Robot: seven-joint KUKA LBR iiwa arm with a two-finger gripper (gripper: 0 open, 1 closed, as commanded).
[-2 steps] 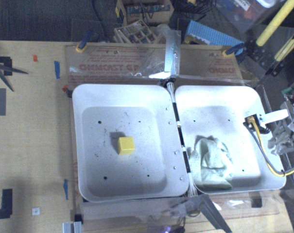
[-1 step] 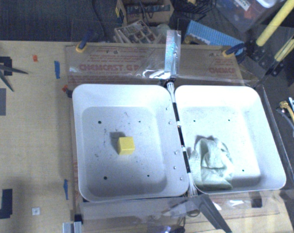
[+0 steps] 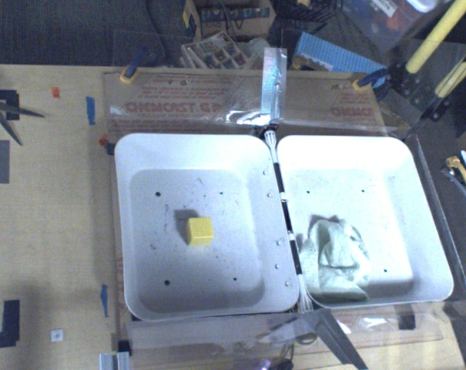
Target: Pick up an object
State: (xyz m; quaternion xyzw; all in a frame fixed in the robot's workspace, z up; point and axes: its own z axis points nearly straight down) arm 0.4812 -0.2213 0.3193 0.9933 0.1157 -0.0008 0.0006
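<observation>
Crumpled pale cloth [image 3: 338, 259], lower left of right bin [image 3: 417, 206]: folds blurred, could not tell one piece from several; its lower edge merged with the bin wall. Yellow bar [image 3: 445, 23], upper right, cut off by the frame's top edge. Red lettering on clear sheet [image 3: 179, 106] behind the bins too blurred to read. Dark tool [image 3: 5, 110] at far left, cut by the frame edge.

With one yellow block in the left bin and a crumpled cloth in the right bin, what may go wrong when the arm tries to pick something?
1. The yellow block is small and sits alone on the left bin floor; a slightly off grasp may push it away rather than catch it.
2. The pale cloth lies crumpled against the near-left corner of the right bin; the fingers may hit the wall or pinch only a fold.
</observation>
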